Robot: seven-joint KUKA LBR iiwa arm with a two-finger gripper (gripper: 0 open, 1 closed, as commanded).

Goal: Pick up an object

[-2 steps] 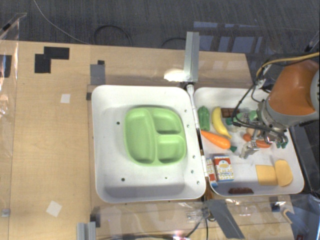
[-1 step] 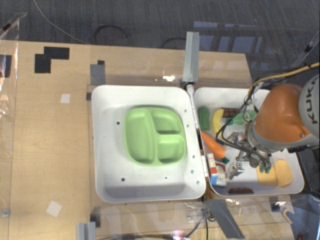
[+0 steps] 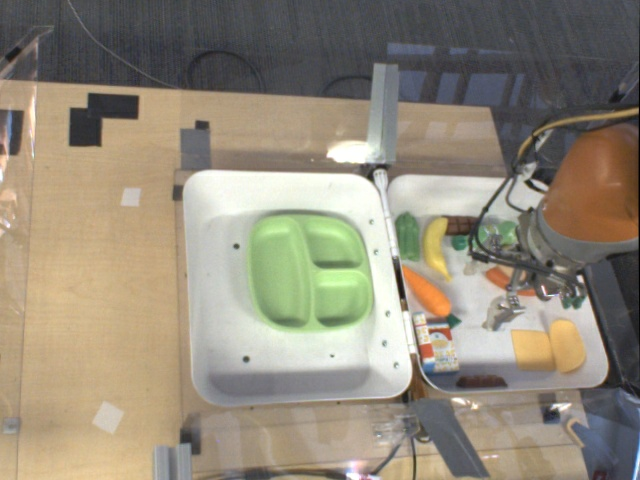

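My gripper (image 3: 503, 311) hangs low over the right bin (image 3: 470, 190), under the grey wrist and its orange band (image 3: 600, 183). It is above bare bin floor, just left of a yellow block (image 3: 533, 350) and a rounded yellow piece (image 3: 568, 346). A small red-orange piece (image 3: 497, 279) lies just above it. Further left lie an orange carrot (image 3: 427, 291), a yellow banana (image 3: 436, 245) and a green vegetable (image 3: 407, 235). A small printed carton (image 3: 435, 345) sits at the bin's front left. I see nothing held in the gripper.
The left bin (image 3: 215, 368) holds a green divided plate (image 3: 308, 271). A brown item (image 3: 459, 225) and a green item (image 3: 498, 236) lie near the right bin's back, partly under the wrist's cables. A metal post (image 3: 383, 118) stands behind the bins.
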